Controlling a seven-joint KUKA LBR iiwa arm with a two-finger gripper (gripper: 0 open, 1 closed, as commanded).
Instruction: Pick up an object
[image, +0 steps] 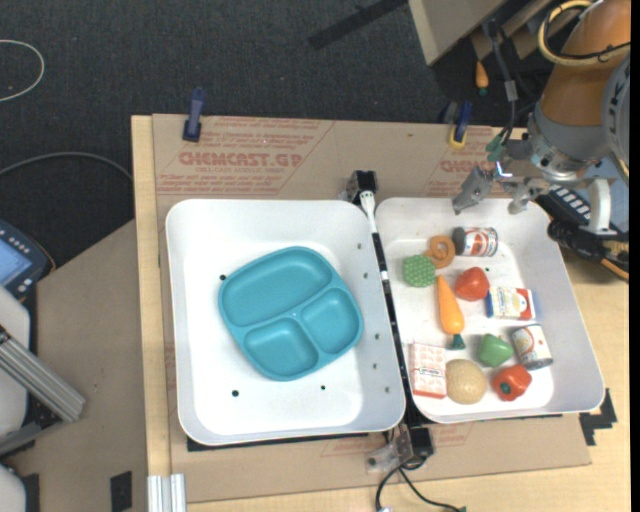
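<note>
Nearest the camera, the left bin (190, 400) holds a blue divided plate (290, 312). Beside it, the right bin (575, 330) carries toy food: a carrot (449, 306), tomato (472, 284), potato (465, 381) and small can (481, 242). Nothing is lifted yet; the hand (494, 190) hangs open and empty over that bin's far edge, just beyond the can, so the whole pick remains.

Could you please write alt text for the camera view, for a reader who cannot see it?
The open gripper hovers over the far edge of the right bin, which holds toy food including a carrot, a tomato and a small can. The left bin holds a teal divided plate.
</note>
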